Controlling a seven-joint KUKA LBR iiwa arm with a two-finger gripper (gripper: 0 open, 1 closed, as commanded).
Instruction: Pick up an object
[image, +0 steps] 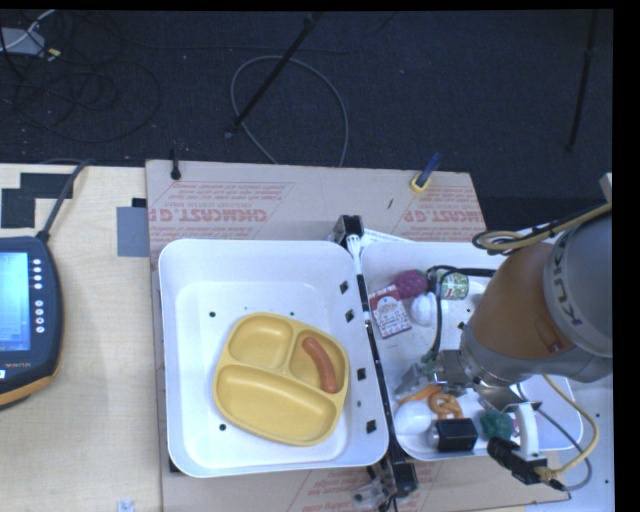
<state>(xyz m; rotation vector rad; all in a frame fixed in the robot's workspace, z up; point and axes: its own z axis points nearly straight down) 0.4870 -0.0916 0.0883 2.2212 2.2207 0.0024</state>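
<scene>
Camera view puts your grey arm (535, 320) low over the right white bin (470, 262), its wrist hiding the gripper, so you cannot tell its state. Small glossy clutter lies beneath, an orange ring-shaped piece (443, 403) and black block (456, 434) toward the bench's near edge.

A red sausage (321, 362) lies in a yellow divided tray (280, 392); small mixed objects (412, 300) crowd the right bin (400, 265).

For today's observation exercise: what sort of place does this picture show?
Probably a robotics lab: a grey arm with an orange band reaches over two shallow white bins, beside a handheld control pendant.
</scene>
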